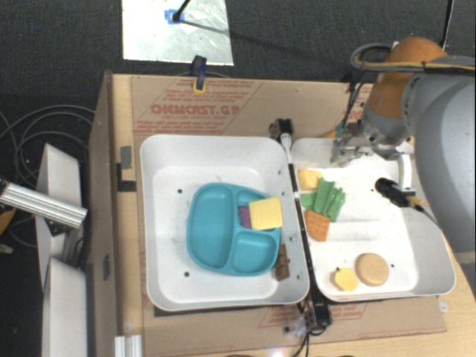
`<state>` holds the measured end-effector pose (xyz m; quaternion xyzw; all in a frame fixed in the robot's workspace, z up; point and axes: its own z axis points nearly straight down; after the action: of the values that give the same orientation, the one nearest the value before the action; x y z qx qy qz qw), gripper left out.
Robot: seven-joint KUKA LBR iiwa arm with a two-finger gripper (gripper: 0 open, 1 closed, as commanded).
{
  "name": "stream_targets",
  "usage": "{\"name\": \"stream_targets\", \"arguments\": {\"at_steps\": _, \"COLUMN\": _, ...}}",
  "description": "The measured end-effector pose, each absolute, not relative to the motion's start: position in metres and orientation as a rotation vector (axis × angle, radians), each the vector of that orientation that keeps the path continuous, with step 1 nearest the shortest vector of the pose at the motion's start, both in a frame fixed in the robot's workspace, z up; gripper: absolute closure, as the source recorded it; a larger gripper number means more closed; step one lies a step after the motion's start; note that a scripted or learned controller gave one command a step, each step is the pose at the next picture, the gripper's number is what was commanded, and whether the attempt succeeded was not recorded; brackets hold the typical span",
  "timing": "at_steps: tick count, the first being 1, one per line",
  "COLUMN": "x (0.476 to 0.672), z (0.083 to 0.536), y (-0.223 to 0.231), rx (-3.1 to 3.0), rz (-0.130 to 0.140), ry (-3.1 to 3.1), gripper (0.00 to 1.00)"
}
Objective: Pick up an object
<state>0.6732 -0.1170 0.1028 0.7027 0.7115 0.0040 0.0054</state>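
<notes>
Camera view: jaws (346, 152) seen over right bin (428, 255); opening cannot be told.
Carrot (321, 211): below the jaws, untouched.

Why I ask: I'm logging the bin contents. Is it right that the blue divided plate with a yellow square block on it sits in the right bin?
Not quite: the camera view shows the blue divided plate, with the yellow square block on it, in the left bin, not the right bin.
</notes>
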Motion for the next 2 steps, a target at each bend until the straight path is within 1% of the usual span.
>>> {"name": "stream_targets", "arguments": {"at_steps": 1, "x": 0.673, "z": 0.102, "y": -0.117, "rx": 2.2, "rz": 0.011, "ry": 2.229, "gripper": 0.0}}
{"name": "stream_targets", "arguments": {"at_steps": 2, "x": 0.596, "z": 0.085, "y": -0.151, "rx": 2.226, "rz": 0.0, "ry": 2.216, "gripper": 0.0}}
